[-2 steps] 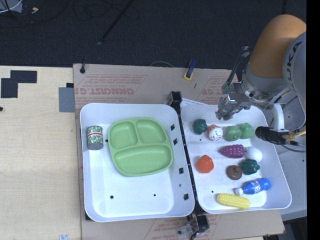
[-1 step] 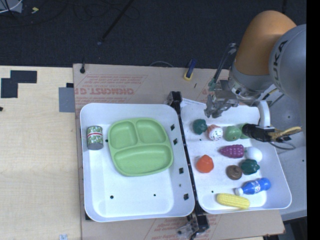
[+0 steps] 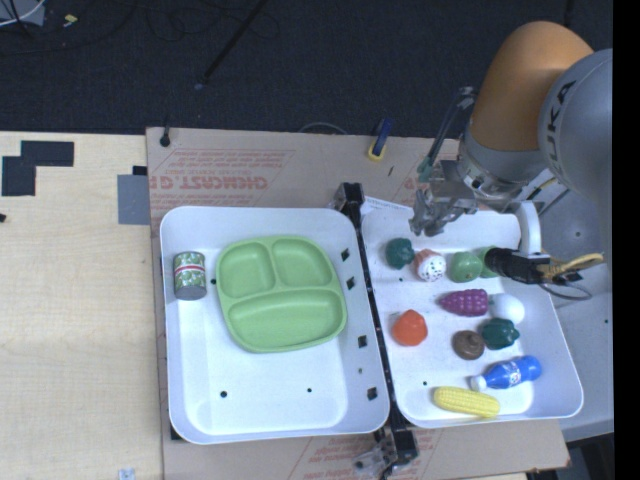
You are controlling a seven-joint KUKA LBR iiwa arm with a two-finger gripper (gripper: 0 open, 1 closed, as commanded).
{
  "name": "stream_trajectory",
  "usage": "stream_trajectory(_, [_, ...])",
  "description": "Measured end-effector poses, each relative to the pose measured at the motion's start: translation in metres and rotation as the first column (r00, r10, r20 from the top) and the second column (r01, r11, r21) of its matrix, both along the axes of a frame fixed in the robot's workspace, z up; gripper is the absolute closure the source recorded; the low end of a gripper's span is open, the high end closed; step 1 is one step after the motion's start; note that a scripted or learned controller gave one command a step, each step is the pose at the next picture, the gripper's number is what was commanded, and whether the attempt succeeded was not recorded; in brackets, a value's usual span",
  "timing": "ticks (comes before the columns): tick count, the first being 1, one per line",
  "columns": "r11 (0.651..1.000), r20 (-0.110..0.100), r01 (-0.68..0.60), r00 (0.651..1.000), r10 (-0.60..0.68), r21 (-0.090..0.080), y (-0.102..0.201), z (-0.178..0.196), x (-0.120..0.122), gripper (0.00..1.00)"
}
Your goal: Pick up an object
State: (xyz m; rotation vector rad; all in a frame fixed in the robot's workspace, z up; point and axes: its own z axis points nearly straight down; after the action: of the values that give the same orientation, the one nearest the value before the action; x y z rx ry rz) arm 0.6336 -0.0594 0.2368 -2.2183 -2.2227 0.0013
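The right bin [image 3: 560, 388] holds several small objects. A dark green piece [image 3: 400, 252], a white spotted ball [image 3: 431, 266] and a light green piece [image 3: 465, 265] lie in a row near its back. My gripper [image 3: 431, 221] hangs above the bin's back edge, just behind the dark green piece and the spotted ball. I see nothing held in it. Further forward lie a purple grape bunch [image 3: 465, 301], a red-orange fruit [image 3: 408, 328], a brown piece [image 3: 467, 344], another dark green piece [image 3: 499, 333], a white ball [image 3: 508, 308], a blue bottle [image 3: 512, 373] and a yellow corn cob [image 3: 465, 401].
The left bin [image 3: 200, 398] holds a green divided plate [image 3: 282, 293] and a small can [image 3: 189, 274] at its left wall. A raised black divider [image 3: 362, 288] separates the bins. The arm fills the space over the right bin's back right corner.
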Motion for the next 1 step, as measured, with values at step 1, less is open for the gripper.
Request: stream_trajectory(1, [1.000, -0.001, 0.003, 1.000, -0.003, -0.001, -0.0109, -0.0050, -0.0047, 1.00])
